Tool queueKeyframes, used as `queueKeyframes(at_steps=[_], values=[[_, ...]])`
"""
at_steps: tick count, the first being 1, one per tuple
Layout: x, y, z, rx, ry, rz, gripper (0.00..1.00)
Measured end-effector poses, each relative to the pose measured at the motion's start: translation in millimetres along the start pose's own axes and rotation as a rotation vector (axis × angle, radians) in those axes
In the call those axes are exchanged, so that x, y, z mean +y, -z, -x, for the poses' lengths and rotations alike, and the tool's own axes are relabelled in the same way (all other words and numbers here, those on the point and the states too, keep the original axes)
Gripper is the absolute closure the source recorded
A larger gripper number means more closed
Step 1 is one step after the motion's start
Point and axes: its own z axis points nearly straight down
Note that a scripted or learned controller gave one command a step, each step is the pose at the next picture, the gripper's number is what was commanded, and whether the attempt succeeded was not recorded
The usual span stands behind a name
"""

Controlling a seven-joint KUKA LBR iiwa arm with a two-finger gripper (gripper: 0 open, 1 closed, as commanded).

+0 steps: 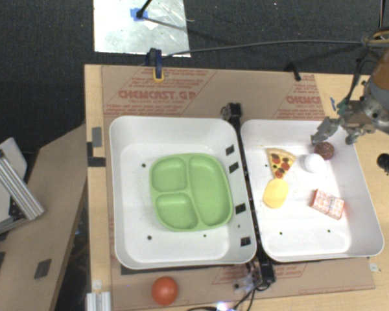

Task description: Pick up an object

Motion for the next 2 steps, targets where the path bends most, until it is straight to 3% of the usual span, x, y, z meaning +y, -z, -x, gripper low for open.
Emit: queueKeyframes(at_steps=[1,2], values=[[3,8,0,-0.003,0.003,0.013,0.00],[7,-49,8,-0.003,0.001,0.010,0.00]])
